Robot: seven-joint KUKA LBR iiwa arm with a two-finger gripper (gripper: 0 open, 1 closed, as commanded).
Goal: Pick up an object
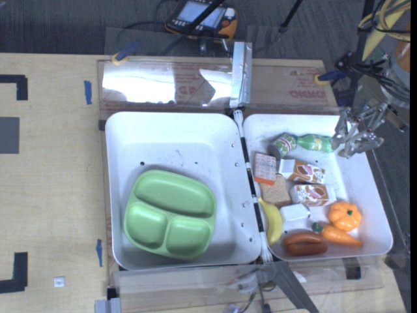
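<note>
My gripper (354,137) hangs over the far right corner of the right bin (378,201), just right of a green bottle (303,143). Nothing shows between its fingers. Below the bottle lie a red-and-white packet (265,167), two small snack packets (307,173) (311,193) and a slice of brown bread (276,191). A banana (273,220) lies by the bin's left wall. Along the near edge sit a sausage (304,242), a carrot (340,236) and a small orange pumpkin (345,216).
The left bin (130,135) holds a green three-part plate (170,213). A metal divider post (239,74) stands at the back between the bins. Cardboard and clear sheeting line the far side, with a handheld device (199,15) beyond.
</note>
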